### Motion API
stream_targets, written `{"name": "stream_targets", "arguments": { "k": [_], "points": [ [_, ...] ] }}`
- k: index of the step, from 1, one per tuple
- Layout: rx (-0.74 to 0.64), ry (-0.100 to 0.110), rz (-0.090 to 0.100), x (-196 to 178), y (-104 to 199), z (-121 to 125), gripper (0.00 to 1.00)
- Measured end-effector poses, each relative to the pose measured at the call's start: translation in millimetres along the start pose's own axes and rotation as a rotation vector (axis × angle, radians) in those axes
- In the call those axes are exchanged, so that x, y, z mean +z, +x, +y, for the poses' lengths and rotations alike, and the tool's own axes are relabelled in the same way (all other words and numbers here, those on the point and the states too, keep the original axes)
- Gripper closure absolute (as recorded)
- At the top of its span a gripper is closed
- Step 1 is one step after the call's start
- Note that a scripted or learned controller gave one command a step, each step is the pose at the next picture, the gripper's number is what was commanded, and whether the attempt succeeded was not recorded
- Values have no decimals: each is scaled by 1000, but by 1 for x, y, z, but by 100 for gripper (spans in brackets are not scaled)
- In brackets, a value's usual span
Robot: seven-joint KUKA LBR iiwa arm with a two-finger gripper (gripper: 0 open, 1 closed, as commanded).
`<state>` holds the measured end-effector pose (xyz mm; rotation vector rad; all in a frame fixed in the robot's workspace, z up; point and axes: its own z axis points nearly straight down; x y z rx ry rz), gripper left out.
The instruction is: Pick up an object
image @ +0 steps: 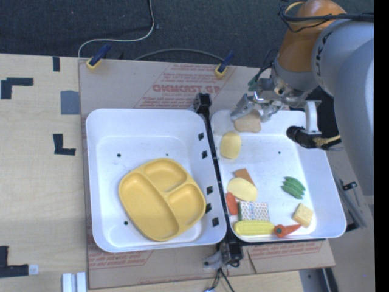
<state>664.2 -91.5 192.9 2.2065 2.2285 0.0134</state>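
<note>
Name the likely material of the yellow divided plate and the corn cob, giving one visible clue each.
Yellow divided plate: probably moulded plastic, with a smooth, even colour and soft sheen. Corn cob: likely plastic toy food, uniformly yellow with a faint gloss; too small for certainty.

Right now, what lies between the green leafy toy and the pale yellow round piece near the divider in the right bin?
Bare white bin floor separates the green leafy toy from the pale yellow round piece, per the camera view.

Divided plate (pixel 162 198) in left bin (pixel 97 163) (toy foods (pixel 243 190) right).
</note>
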Motion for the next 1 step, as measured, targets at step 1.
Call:
{"name": "stream_targets", "arguments": {
  "k": [1],
  "points": [
    [3, 12, 0, 3, 64, -37, 100]
  ]
}}
